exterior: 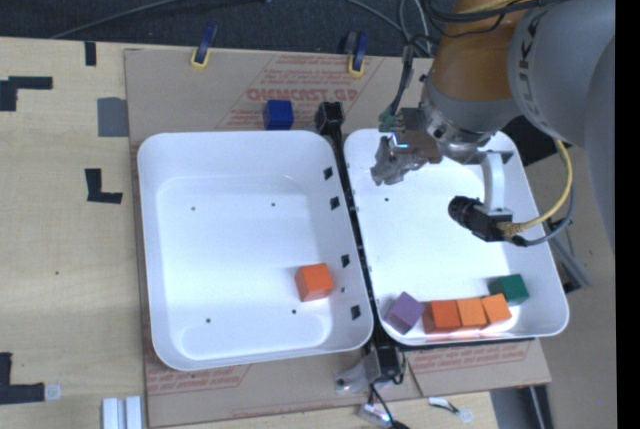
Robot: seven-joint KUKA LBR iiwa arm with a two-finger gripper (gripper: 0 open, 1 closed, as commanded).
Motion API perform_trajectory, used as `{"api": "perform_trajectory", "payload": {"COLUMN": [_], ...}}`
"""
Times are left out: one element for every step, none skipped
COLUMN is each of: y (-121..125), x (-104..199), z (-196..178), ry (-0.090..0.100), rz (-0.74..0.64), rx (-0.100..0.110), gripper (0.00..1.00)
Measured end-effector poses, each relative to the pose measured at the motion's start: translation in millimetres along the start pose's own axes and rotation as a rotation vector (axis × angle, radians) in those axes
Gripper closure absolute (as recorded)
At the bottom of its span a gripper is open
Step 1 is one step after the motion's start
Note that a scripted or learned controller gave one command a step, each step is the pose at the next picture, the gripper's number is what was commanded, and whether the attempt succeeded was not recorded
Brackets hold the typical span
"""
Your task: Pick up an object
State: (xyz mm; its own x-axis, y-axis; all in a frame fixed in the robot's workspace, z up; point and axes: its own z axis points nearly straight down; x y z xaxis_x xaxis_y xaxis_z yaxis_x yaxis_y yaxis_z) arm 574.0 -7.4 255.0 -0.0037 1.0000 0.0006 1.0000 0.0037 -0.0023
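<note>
The two-finger gripper (392,164) hangs over the far left corner of the right-hand shallow white plastic bin (440,252), just beside the black divider clips; whether it is open or closed I cannot tell from this slant. It carries nothing that can be seen. The likeliest targets lie well apart from it, along that bin's near wall: a small purple block (404,311), two orange blocks (457,315) touching side by side, and a green block (511,289) at the corner. They look light, rigid and flat-sided, so opposite faces should pinch well. The purple block, free on one side, seems easiest; packed neighbours may block the others.
</note>
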Motion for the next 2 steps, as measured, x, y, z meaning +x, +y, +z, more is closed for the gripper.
{"api": "perform_trajectory", "payload": {"y": [19, 38], "x": [53, 96], "z": [-3, 0], "ry": [0.000, 0.000], "rz": [-0.001, 0.000], "rx": [-0.002, -0.001], "gripper": [1.00, 1.00]}}
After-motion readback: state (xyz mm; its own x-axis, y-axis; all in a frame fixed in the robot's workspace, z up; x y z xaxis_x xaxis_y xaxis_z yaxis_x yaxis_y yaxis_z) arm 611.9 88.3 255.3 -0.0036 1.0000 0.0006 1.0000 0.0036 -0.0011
